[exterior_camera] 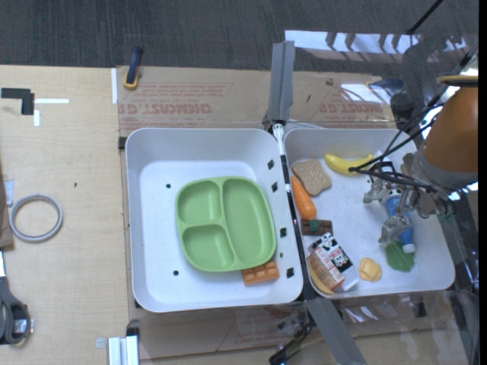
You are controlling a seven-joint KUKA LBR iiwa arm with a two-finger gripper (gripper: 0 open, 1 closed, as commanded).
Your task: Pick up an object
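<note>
My gripper (394,217) hangs low over the right side of the right bin (346,147), just above a small blue and white object (405,238). A green leafy toy (399,258) lies right below that object. Further left in this bin lie a banana (344,163), a bread slice (312,176), an orange carrot (303,199), a brown block (317,227), a milk carton (331,260) and a small yellow piece (369,269).
The left bin (152,204) bears a green divided plate (225,223) and an orange waffle piece (260,274) near its front right corner. A tape ring (33,217) lies on the bench at the left. Cables run from the arm (453,139) across the right bin's far corner.
</note>
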